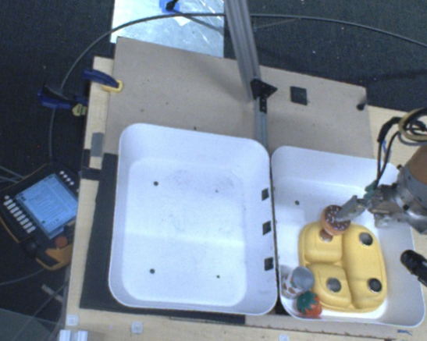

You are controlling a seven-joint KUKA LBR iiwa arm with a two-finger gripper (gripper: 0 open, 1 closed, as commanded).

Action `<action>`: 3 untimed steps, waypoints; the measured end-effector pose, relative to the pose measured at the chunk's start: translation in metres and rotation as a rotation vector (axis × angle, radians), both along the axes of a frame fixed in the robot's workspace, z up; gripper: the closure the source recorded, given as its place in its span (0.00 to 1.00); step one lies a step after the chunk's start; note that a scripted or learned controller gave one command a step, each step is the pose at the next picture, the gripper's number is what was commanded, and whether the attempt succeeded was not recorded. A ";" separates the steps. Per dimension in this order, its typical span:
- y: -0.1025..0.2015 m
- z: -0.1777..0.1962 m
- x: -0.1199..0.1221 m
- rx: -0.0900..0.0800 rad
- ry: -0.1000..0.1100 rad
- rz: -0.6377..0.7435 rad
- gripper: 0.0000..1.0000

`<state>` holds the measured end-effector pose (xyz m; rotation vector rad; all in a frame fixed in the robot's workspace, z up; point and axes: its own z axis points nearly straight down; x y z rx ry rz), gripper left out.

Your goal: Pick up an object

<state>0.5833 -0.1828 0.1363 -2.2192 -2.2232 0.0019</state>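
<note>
Large yellow moulded toy (346, 265) in the right bin (300, 170), likely light, rigid, slick, best pinched at an edge; jaws' state beside the small round piece (336, 218) impossible to tell.

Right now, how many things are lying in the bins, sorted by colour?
Yellow: 1, the big yellow moulded piece
Brown: 1, the small round brown thing on its top edge
Grey: 1, the small grey cup-like thing
Red and green: 1, the small red-green ball
Total: 4, all in the right bin
</note>
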 end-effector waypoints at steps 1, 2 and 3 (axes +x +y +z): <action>0.000 -0.008 0.003 -0.002 -0.013 0.001 0.00; 0.001 0.001 0.003 0.000 -0.012 0.000 1.00; -0.002 0.052 0.014 0.000 -0.005 0.004 1.00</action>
